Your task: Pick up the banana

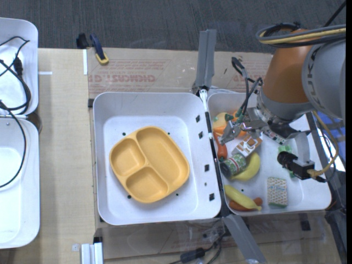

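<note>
At the bottom of the frame, the bench edge shows metal brackets and a cable below the two bins. Just above, in the lower part of the right bin, a banana lies slanted along the near-left corner, with a red-orange item touching its lower side. To its right sits a small green-patterned sponge-like block, apart from the banana. A second yellow banana-like fruit curves in the middle of that bin, partly under a labelled can and a small printed carton.

The left bin fills the centre of the frame and holds a yellow divided plate with three compartments, lying flat and tilted on the diagonal.

Higher in the right bin, the gripper hangs over the clutter near the bin's left wall, above the carton and beside an orange fruit; whether it is released or clenched I cannot tell, and nothing is visibly caught in it. It is well apart from the near banana. The grey arm with its orange band fills the upper right.

Farthest back, on the bench at upper left, lies a blue and yellow clamp.
</note>
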